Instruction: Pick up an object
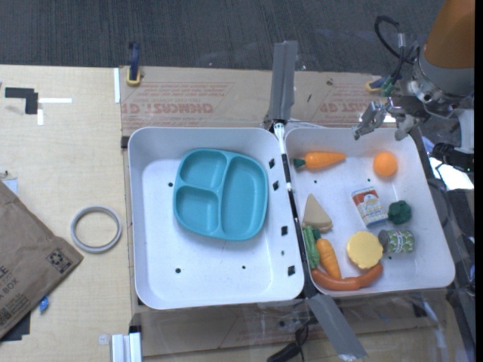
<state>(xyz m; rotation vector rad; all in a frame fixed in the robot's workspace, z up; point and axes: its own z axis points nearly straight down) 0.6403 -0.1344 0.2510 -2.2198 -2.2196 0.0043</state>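
1. Closest to us, at the front of the right bin (438, 277), a red sausage (347, 280) is lying curved under a yellow round piece (364, 250). A small carrot (327, 256) and a little can (398, 241) are sitting just beside them.
2. In the middle, a sandwich wedge (317, 214), a small box (367, 205) and a green broccoli (399, 212) are resting close together.
3. At the back, a big carrot (321, 160) and an orange ball (385, 164) are lying well apart, so either is looking like an easy pick.
4. The gripper (383, 119) is hanging over the bin's back edge with nothing between its fingers, which are looking spread apart.
5. To do this well, it should be coming straight down over one toy, away from the walls.
6. The arm's top is cut off, and the fingers are small and hard to make out.
7. The left bin (151, 262) is holding a blue tray (223, 194).
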